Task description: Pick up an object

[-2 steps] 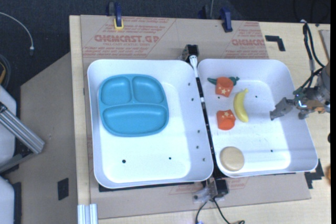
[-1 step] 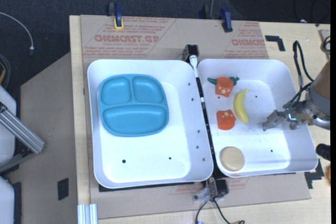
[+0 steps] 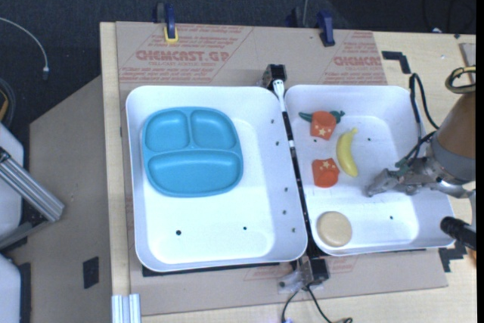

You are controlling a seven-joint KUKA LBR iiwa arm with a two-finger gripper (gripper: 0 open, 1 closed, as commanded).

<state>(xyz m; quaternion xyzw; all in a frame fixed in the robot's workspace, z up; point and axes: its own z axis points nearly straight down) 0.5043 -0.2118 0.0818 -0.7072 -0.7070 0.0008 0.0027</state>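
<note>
While my gripper (image 3: 376, 186) hovers right of the banana (image 3: 346, 152), I cannot tell its state.

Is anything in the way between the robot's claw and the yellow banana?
Nothing visible. The gripper sits right of the yellow plastic banana, with just bare floor of the right white bin between them.

tray (image 3: 193, 152) in left bin (image 3: 261, 227); banana (image 3: 346, 152) in right bin (image 3: 393, 227).
</note>
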